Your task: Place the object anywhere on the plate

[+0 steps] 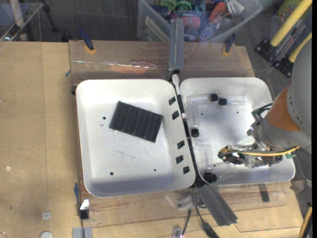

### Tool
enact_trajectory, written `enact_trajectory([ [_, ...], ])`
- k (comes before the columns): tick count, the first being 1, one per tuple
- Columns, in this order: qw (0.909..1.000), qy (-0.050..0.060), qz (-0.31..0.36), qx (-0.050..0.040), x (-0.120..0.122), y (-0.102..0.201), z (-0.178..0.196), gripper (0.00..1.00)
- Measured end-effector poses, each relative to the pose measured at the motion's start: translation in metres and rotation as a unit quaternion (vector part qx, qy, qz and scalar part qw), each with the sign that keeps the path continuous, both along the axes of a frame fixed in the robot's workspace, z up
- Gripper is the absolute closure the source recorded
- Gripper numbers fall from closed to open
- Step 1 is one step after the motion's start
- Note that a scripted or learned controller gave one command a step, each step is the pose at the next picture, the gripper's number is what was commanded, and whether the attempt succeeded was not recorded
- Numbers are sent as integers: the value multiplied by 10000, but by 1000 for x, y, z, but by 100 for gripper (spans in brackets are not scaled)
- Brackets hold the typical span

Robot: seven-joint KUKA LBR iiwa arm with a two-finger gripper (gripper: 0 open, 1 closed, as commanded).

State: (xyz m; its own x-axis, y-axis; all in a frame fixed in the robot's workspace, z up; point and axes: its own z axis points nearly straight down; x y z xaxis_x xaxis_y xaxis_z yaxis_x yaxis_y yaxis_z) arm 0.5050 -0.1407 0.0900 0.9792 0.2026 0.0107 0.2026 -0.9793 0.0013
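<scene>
A flat dark slab [136,121], rectangular and ribbed into parallel strips, lies in the left bin [94,95], in the bin's upper middle, turned at a slant to the bin walls so that its long side runs down toward the right. It rests flat on the white floor, touching neither wall, and nothing touches it. It lies well apart from the jaws, which are in the other bin across the raised divider [182,128] where the two bins meet. A row of small black blocks [179,144] runs along that divider on the left bin's side. The right bin [257,86] holds a few small black bits: two near its far wall [218,99], one beside the divider [194,132] and one at the near corner [209,177]. Faint glossy outlines show on its floor, too unclear to name. The arm [292,108] reaches in from the right, its orange band above the wrist, and its tip hangs low over the near right part of the right bin; there a dark and yellowish tangle of parts and cable [237,155] shows just over the bin floor. Whether the jaws are apart or together cannot be told, nor whether anything is between them. Both bins sit on the pale wooden desk [34,133], and a clear crate of bright toys [198,6] stands beyond them.
</scene>
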Motion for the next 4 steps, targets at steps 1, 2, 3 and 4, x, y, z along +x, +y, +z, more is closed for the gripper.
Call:
enact_trajectory([
  [1, 10000, 0, 4, -14, -16, 45, 0, 100],
  [2, 10000, 14, 6, 20, -5, 23, 0, 100],
  [3, 10000, 25, -16, -29, 4, 31, -1, 100],
  [4, 10000, 6, 6, 12, 2, 28, 0, 100],
])
